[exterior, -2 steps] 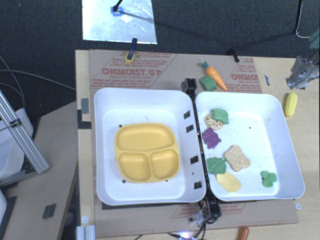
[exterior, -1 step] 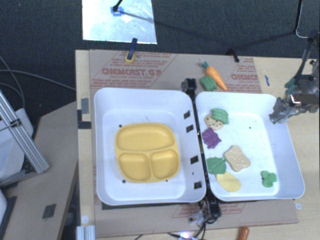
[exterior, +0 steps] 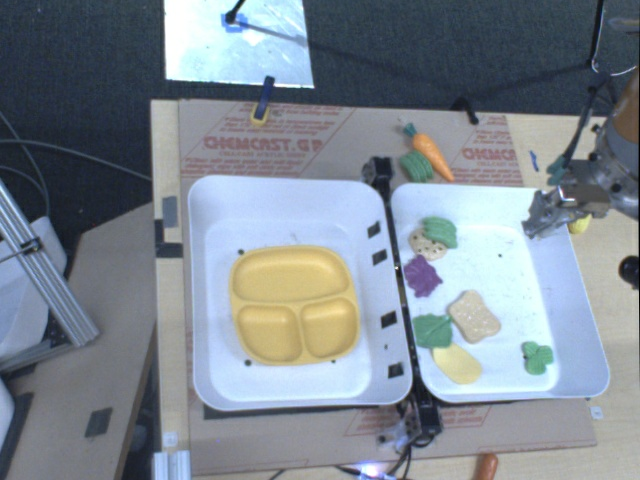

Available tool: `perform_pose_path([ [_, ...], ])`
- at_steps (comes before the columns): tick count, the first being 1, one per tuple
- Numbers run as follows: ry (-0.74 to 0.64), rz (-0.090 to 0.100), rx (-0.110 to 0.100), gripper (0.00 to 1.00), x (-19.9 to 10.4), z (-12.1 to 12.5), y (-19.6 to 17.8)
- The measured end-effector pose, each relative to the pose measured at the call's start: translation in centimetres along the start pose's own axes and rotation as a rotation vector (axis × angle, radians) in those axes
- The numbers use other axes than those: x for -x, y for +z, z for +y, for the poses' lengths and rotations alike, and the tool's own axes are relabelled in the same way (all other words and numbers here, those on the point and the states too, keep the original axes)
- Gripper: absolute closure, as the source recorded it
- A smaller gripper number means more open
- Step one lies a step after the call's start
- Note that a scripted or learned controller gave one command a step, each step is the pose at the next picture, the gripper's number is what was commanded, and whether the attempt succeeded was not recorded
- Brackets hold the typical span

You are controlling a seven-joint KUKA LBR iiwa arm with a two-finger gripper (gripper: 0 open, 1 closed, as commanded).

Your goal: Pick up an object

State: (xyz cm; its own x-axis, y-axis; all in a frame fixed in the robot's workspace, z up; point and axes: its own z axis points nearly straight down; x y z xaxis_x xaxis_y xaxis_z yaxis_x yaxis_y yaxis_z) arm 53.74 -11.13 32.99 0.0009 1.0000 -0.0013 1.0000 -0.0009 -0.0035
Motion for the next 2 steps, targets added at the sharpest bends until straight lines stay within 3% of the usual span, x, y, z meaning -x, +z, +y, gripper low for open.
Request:
perform_pose_path([
  [1,0.002,0.003,-0.004,1.0,1.0,-5.3,7.0],
  [2,-0.008,0.001,0.01,1.0,-2.4,-4.9,3.2],
])
